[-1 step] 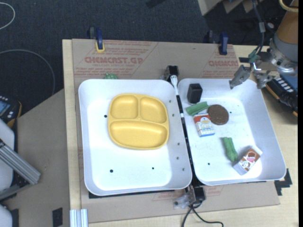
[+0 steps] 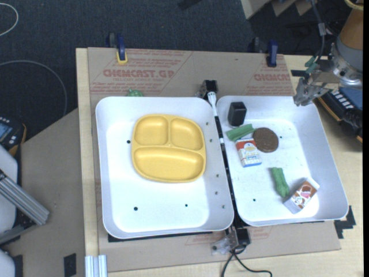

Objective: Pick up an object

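Observation:
My gripper (image 2: 304,95) hangs at the far right corner of the right bin (image 2: 323,137), above its rim, with nothing visible between its fingers. In that bin lie a black block (image 2: 236,112), a green piece (image 2: 238,132), a brown round disc (image 2: 266,139), a small red and white carton (image 2: 248,153), a green strip (image 2: 280,182) and a red and white packet (image 2: 302,195). All of them sit left of and nearer than the gripper, apart from it.
The left bin (image 2: 115,172) holds a yellow three-compartment plate (image 2: 169,148). Blue clamps (image 2: 120,49) (image 2: 271,55) grip the cardboard board at the back. A cable runs out at the front edge (image 2: 233,247).

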{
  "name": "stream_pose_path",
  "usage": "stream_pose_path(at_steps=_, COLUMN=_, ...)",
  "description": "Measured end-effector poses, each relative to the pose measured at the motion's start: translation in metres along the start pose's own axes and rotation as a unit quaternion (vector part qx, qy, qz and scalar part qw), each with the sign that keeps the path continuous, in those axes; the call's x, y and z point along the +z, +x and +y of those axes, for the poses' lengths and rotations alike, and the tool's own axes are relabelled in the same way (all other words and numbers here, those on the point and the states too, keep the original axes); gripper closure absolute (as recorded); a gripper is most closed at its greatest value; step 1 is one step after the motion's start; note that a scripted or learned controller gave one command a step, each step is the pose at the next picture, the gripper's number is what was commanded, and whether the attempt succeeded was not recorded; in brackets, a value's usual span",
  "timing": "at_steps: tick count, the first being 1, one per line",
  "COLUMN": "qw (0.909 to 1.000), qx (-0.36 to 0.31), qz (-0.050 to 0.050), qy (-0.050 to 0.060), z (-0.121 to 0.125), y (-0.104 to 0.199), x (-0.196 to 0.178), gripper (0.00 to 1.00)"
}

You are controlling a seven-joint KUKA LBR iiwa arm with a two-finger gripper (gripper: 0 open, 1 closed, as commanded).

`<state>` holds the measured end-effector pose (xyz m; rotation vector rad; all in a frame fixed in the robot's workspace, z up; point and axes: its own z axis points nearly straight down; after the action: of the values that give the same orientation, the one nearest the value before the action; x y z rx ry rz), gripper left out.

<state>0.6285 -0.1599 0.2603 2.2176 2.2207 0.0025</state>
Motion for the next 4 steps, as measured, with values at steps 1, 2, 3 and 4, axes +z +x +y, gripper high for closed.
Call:
stream_pose_path(at_steps=1, qw=1.0000, qx=-0.003, qz=0.003, qy=0.006, z=-0.032, y=0.084, x=0.047, gripper=1.00)
stream_pose_path(at_steps=2, qw=1.0000, qx=-0.003, qz=0.003, qy=0.006, z=-0.086, y=0.152, x=0.077, gripper=1.00)
stream_pose_path(at_steps=3, qw=1.0000, qx=-0.003, qz=0.003, qy=-0.003, z=-0.143, y=0.198, x=-0.045, gripper=1.00)
stream_pose_path(at_steps=4, qw=1.0000, qx=-0.005, qz=0.003, qy=-0.002, z=-0.148, y=0.273, x=-0.099, gripper=1.00)
